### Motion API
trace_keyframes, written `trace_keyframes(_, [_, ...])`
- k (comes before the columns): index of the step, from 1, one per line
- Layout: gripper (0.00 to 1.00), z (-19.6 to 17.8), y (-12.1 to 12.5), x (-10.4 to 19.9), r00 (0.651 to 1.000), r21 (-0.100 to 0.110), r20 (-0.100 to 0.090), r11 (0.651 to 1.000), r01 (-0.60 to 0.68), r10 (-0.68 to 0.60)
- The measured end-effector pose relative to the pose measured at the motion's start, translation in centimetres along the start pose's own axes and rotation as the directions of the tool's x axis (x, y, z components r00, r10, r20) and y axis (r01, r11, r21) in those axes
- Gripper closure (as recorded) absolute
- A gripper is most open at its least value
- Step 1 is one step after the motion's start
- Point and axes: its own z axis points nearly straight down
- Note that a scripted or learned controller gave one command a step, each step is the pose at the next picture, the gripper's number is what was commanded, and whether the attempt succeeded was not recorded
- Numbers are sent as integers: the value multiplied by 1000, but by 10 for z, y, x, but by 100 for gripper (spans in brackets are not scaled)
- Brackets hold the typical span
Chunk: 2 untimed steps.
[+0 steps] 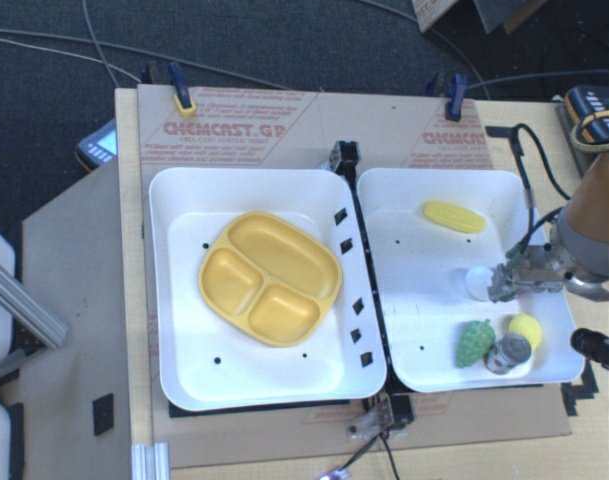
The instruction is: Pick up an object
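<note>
The right bin (424, 368) holds a yellow corn cob (454, 217) near its far wall. A green bumpy object (474, 342), a small yellow ball-like object (525, 328) and a grey metallic piece (509, 352) lie together in its near right corner. A small white round object (478, 284) rests at mid-right. My gripper (504, 284) reaches in from the right, low over the bin floor, right beside the white object and just above the yellow ball-like object. Whether it touches the white object I cannot tell.
The left bin (174, 368) contains a yellow divided plate (271, 278). A black divider with clips (359, 268) runs between the bins. Cables (529, 178) hang over the right bin's far right corner. Clamps (181, 90) hold the cardboard base at the back.
</note>
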Motion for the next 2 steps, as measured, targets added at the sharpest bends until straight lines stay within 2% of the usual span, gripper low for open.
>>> trace_keyframes(1, [100, -61, 5, -7, 1000, -1, 1, 1000, 0, 0])
trace_keyframes(2, [100, -103, 7, -7, 1000, 0, 0, 1000, 2, -2])
